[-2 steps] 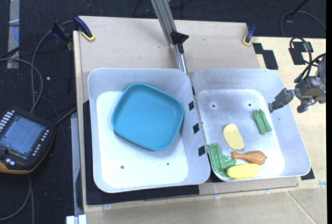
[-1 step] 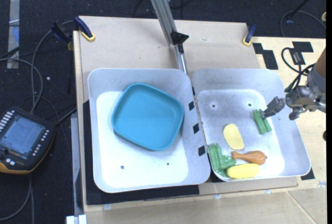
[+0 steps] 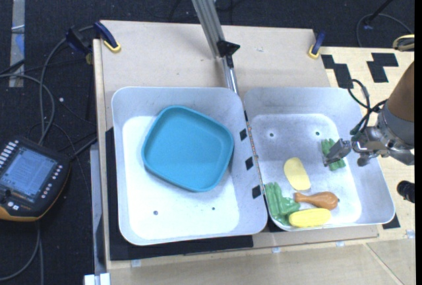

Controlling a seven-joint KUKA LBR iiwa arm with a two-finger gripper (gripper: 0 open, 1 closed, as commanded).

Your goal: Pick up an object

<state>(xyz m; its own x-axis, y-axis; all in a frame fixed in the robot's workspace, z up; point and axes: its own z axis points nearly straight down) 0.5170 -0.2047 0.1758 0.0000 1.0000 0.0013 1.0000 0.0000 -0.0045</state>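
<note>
My gripper reaches in from the right over the right bin, near its right wall. A small green toy piece sits between its dark fingers, with green showing above and below them. The fingers look shut on it. Lower in the same bin lie a pale yellow oval, a brown drumstick, a bright yellow piece and a green leafy piece.
A blue square plate lies in the left bin. A slanted metal pole meets the bench behind the seam between the bins. A handheld control pendant lies on the floor at left.
</note>
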